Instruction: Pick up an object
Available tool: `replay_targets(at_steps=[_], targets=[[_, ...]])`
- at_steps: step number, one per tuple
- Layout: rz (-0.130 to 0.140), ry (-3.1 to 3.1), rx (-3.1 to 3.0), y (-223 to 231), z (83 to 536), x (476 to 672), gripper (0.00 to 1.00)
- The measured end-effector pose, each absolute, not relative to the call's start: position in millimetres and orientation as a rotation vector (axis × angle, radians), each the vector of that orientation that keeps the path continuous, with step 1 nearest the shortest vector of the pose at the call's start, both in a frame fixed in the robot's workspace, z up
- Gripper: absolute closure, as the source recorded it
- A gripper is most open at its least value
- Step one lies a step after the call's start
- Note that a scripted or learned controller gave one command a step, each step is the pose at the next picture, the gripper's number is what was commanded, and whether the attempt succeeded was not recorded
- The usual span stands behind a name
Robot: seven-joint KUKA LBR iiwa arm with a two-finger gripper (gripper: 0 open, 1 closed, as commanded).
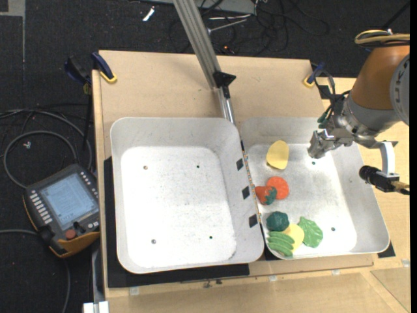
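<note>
End effector (317, 146): grey, at the right of the frame, hanging over the upper part of the right bin (365, 223); nothing shows between its tips, and whether it is open or closed cannot be told. No object touches it.

Arm (384, 83): grey with an orange band, entering from the right edge, above the bin's upper right corner.

Yellow object (277, 154): nearest item, just to the left of the end effector, apart from it, on the bin floor.

Red-orange object (273, 189): lower, near the bin's left wall, close to the dividing edge.

Cluster at the bin's lower left: dark green piece (277, 221), pale yellow piece (294, 233), light green leafy piece (311, 232), ribbed green piece (281, 243), touching or overlapping one another, close to the lower rim.

Open room: the right half of the right bin's floor is bare, from under the end effector down to the lower right corner.

Left bin (124, 175): white, shallow, its right rim overlapping the right bin's left rim.

Desk (163, 83): tan board, bare strip along the top.

Handheld control pendant (64, 204): on the floor at the left edge of the frame; screen writing too small to read. No legible labels anywhere.
</note>
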State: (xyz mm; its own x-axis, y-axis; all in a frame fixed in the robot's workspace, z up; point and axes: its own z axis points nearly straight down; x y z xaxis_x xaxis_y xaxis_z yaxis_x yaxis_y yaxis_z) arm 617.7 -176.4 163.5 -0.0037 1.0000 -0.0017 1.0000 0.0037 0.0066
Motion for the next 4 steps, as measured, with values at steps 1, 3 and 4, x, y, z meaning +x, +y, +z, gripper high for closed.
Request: replay_targets(at_steps=[1, 3, 4], targets=[[0.005, 2.220, 2.214, -176, 221, 609.9, 1.00], [0.004, 2.230, 2.211, -121, 269, 630.6, 1.00], [0.004, 2.230, 2.211, -62, 264, 646.2, 1.00]])
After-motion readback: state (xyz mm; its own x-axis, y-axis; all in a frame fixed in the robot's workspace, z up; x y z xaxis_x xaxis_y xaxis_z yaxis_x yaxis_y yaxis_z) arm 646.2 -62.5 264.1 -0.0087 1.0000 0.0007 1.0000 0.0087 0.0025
